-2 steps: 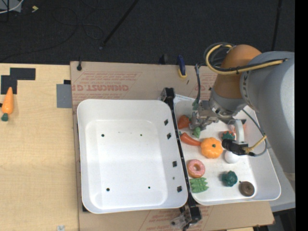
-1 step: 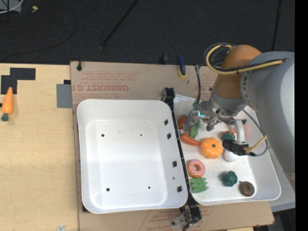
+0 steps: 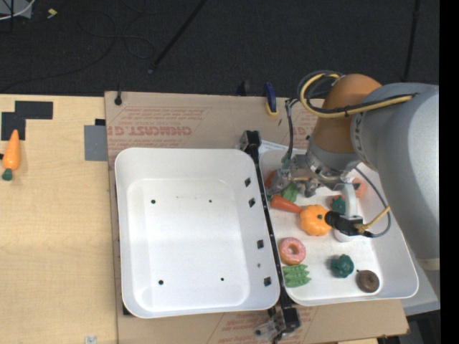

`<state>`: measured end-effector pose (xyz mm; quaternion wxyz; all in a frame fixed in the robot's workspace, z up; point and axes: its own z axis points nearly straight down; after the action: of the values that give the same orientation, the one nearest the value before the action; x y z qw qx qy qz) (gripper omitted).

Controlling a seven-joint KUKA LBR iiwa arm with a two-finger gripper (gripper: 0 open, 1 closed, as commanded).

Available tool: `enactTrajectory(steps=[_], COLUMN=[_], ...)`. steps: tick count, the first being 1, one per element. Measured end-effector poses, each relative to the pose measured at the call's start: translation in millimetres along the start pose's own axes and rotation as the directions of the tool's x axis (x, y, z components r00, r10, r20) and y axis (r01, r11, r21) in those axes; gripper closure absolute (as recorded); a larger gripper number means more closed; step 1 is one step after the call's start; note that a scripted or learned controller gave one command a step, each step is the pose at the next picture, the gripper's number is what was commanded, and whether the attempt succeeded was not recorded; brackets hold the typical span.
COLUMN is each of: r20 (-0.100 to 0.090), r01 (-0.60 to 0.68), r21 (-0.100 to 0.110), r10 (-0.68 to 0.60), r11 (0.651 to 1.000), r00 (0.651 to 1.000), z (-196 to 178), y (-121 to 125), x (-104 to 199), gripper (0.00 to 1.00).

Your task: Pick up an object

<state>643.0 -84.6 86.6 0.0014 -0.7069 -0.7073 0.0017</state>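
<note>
Hiding the tool (image 3: 300,180), the arm (image 3: 387,142) overlaps the right bin (image 3: 401,278).

Left bin (image 3: 136,192) lies wide open, room to pass anywhere. Right bin (image 3: 401,278) is crowded: carrot (image 3: 285,206), orange pumpkin (image 3: 313,220), pink donut (image 3: 292,250), green pods (image 3: 295,274), teal piece (image 3: 342,266), brown piece (image 3: 368,281), with narrow gaps between them.

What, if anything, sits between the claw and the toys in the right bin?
Nothing visible does. The claw is down in the right bin at its far end, right over the carrot and a green piece. The orange pumpkin sits just beside it; the donut lies nearer the camera, uncovered.
</note>
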Motion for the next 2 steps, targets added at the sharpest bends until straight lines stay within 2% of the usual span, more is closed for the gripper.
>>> enactTrajectory(steps=[1, 2], r20=[-0.001, -0.002], r01=[-0.002, -0.006], r21=[0.003, 0.003], r10=[0.002, 0.006], r11=[1.000, 1.000], r00=[1.000, 1.000], z=[-0.6, -10.0], y=[-53.8, -52.1], x=[2.0, 0.8], gripper=[0.00, 1.00])
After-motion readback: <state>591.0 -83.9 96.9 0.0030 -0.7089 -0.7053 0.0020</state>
